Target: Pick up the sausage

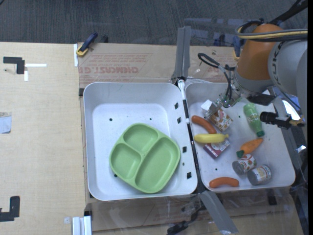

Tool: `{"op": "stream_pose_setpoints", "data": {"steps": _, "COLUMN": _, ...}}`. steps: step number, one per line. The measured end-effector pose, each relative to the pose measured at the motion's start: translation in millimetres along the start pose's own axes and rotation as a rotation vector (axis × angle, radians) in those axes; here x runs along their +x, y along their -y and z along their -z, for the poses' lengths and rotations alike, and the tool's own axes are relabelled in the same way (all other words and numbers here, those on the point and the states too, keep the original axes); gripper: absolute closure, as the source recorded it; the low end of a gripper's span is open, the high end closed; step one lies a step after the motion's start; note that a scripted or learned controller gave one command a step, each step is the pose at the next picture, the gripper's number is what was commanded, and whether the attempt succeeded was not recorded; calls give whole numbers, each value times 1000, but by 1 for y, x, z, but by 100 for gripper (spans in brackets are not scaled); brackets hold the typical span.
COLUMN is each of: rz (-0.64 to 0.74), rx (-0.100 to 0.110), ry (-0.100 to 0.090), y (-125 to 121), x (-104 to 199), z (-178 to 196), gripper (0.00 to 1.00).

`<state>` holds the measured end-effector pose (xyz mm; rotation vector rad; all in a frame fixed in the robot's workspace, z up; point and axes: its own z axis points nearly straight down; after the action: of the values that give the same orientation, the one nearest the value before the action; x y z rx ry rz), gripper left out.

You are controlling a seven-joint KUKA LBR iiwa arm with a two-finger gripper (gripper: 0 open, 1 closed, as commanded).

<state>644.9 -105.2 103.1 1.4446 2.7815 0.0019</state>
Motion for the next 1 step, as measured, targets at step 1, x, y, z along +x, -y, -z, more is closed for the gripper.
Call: {"op": "stream_pose_setpoints", "data": {"steps": 1, "rz": -70, "rx": 6, "ry": -6, "y": -29, "x": 121, "z": 88, "gripper": 100}}
